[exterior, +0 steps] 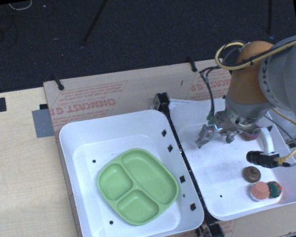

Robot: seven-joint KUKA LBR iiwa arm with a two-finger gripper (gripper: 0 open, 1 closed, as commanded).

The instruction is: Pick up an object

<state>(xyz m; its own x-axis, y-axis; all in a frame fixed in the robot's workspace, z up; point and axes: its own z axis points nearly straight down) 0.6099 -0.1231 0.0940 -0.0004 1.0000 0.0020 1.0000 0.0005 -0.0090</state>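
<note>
Tool (214,136) over rt bin (225,201) (jaws apart).

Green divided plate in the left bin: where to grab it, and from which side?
Take the plate by its raised outer rim, straight down from above, pinching across the lip. It lies flat on the floor of the left bin, so there is no side face to squeeze. I'd pick the left edge: bare floor looks widest there, while the right edge sits close to the bin wall.
</note>
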